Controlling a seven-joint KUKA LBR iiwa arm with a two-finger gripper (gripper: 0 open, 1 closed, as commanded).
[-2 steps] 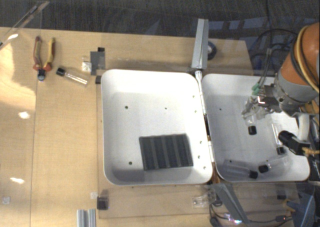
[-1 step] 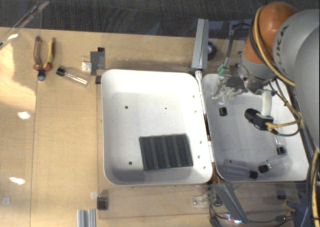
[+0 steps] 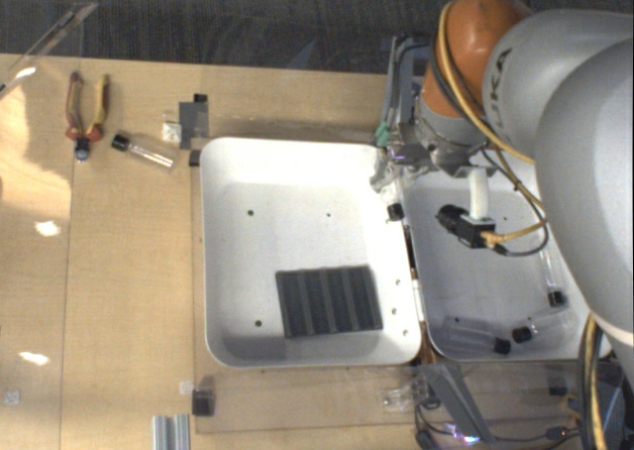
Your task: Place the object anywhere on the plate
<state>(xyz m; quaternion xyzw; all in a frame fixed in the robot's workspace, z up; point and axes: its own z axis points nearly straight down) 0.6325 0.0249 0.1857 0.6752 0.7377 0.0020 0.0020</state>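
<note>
Whether the gripper (image 3: 394, 176) was clenched or released we could not tell; it hung over the rims where the left bin (image 3: 228, 240) meets the right bin (image 3: 515, 270). A small dark piece (image 3: 394, 210) just below it may have been the object, too small to judge its long axis or heading. The ribbed dark plate (image 3: 328, 301) lay well apart, so we feared a snag on the rims or a drop short of it.
</note>
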